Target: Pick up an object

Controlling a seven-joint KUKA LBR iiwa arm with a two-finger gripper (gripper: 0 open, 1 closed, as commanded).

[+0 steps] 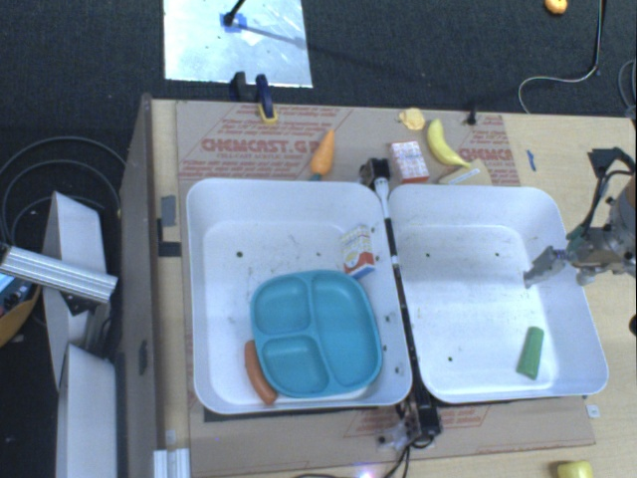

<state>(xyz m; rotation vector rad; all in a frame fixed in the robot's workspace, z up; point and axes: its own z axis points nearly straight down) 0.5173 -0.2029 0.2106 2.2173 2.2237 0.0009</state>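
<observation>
We judge the green stick (530,353) light, stiff, best taken across its middle; our gripper (542,265) hangs near, state untellable.

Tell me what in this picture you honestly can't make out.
- Gripper, camera view: small and blurred at the right bin's edge, so its finger state is unreadable.
- Arm: cut off by the right edge.
- Hot dog: partly tucked under the blue tray.
- Small carton: print too small to read.
- Yellow object: cut off by the bottom edge.
</observation>
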